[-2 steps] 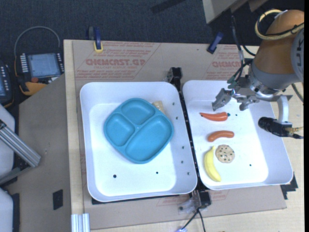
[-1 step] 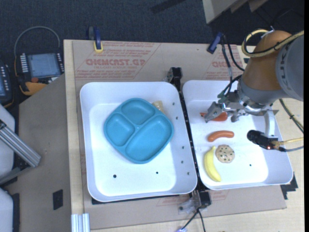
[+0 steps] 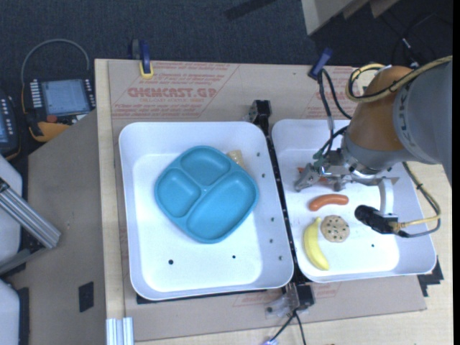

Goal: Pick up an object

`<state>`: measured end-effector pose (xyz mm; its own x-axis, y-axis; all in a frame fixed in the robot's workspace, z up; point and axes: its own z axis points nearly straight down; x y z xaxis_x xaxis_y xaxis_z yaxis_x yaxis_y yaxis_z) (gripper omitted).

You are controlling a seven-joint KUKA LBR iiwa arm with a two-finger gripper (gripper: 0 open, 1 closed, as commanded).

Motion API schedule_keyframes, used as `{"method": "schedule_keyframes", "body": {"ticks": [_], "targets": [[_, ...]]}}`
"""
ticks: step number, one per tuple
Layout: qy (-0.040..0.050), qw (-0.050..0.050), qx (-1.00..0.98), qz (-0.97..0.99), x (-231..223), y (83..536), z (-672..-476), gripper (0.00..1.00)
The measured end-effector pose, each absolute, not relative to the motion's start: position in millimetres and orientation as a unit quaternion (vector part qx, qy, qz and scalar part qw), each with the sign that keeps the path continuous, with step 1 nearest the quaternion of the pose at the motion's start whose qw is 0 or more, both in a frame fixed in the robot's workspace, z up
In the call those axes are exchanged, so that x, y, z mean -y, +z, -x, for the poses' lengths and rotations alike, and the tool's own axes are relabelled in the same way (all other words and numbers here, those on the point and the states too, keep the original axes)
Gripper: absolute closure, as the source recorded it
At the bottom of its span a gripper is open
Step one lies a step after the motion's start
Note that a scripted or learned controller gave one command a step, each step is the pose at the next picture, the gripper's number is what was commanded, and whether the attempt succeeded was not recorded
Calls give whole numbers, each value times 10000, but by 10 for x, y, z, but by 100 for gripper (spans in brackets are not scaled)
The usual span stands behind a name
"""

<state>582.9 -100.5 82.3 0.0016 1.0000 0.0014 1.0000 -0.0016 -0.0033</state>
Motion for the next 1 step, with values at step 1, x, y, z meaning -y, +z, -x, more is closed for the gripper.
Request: {"method": "schedule_keyframes", "body": {"ticks": [1], "targets": [[-6,-9,7067,7075,1007,954,-5842,100]]}}
